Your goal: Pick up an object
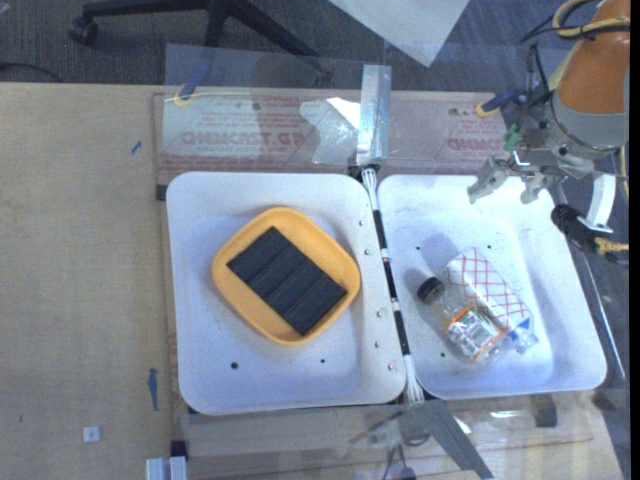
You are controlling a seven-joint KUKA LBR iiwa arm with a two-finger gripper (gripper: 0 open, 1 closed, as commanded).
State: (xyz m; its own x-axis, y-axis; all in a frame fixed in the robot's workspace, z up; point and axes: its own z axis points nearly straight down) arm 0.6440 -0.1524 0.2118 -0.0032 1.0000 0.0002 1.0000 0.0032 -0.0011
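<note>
while gripper (510,180) hovers at right bin (570,363) far rim | jaws apart, nothing between | bottle (470,318) in right bin

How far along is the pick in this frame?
Nothing looks picked yet. The gripper hangs open over the far edge of the right bin with nothing between its fingers. The clear bottle lies in that bin, and the yellow tray lies in the left bin. Reaching, grasping and lifting remain.
</note>
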